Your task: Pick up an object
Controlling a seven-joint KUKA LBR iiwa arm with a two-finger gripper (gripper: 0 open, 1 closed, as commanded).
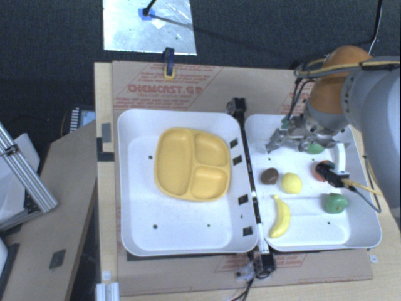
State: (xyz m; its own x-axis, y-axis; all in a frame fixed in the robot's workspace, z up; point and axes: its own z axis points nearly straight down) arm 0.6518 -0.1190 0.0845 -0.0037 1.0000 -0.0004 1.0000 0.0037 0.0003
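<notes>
My gripper (276,141) hangs low over the back left part of the right bin (360,234), reaching in from the right. A small green object (314,148) lies just right of it, partly hidden under the wrist. In front of the gripper sit a brown round object (269,176) and a yellow lemon (291,183). A banana (280,217) lies near the bin's front left. A green pepper-like object (335,202) rests at the right, and a red object (319,172) peeks out beside the wrist hardware. I see nothing between the fingers.
The left bin (141,231) holds a yellow divided plate (191,163). A black divider rail (245,168) runs between the two bins. Cardboard lies under both bins, and a shiny metal sheet (150,17) lies beyond the bench.
</notes>
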